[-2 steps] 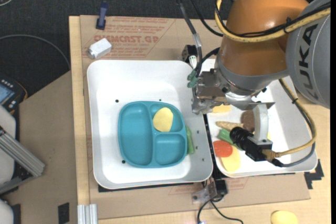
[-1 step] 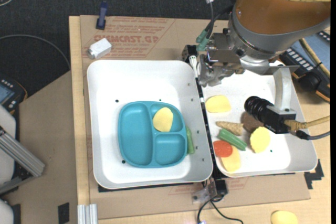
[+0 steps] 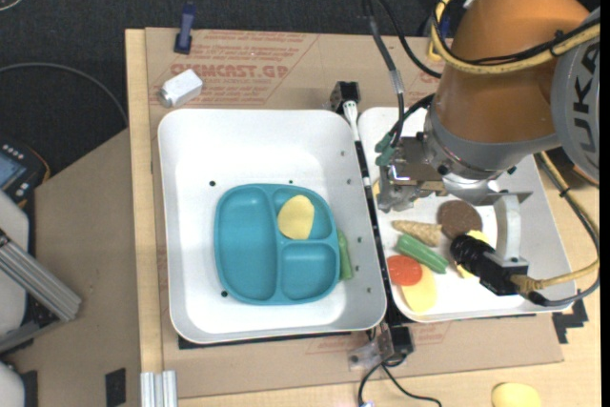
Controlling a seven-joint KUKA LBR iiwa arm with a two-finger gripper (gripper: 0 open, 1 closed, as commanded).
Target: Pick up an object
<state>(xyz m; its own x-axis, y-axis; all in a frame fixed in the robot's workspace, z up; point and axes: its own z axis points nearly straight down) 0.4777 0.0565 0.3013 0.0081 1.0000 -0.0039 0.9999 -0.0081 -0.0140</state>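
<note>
Found the gripper low over the right bin, close to that bin's left wall; could not tell its state, hidden under the wrist. Just below the hand, noted a beige cone, brown disc, green pod, red round piece and yellow slice, crowded together. Well left of the hand, in the left bin, saw a teal divided plate carrying a yellow lump
</note>
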